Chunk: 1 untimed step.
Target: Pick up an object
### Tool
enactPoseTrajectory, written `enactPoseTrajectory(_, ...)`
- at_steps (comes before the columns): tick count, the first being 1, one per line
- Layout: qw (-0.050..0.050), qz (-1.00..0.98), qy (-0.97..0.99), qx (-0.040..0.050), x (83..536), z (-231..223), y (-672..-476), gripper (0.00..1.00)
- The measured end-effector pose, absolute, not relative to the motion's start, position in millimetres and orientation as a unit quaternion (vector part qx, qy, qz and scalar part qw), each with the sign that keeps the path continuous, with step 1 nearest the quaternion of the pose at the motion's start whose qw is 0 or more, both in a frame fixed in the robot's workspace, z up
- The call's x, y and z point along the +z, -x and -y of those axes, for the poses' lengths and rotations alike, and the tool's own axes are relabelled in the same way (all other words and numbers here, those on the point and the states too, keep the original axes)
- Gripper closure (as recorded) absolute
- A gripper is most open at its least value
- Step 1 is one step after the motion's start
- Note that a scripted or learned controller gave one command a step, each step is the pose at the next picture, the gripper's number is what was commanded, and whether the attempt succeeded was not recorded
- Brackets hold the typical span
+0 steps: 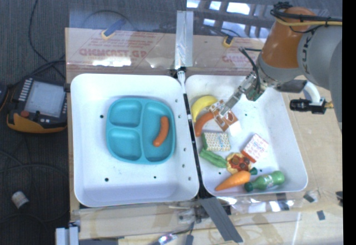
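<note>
As the arm (289, 44) is reaching in from the right, these points are showing:
Arm pose: slanting down-left over the right bin (295, 149).
Gripper (221, 111): hanging low at the bin's upper left, tips at a small brown-and-white packet (227, 121).
Fingers: spread cannot be told; contact unclear.
Nearby objects: banana (201, 105) and orange sausage (203, 121) lying just beside.
Left bin (89, 183): bearing a blue tray (125, 130) with a sausage (161, 130).

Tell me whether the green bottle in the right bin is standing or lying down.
Lying down. The green bottle rests on its side near the right bin's front edge, beside the carrot.
</note>
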<state>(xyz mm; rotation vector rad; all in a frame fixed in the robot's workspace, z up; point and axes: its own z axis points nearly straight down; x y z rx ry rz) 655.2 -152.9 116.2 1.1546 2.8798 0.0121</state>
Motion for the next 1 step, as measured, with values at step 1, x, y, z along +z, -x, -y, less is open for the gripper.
enactPoseTrajectory(1,0.026,-0.861,-0.507,0.0058,112.2,121.1,-638.7,0.0)
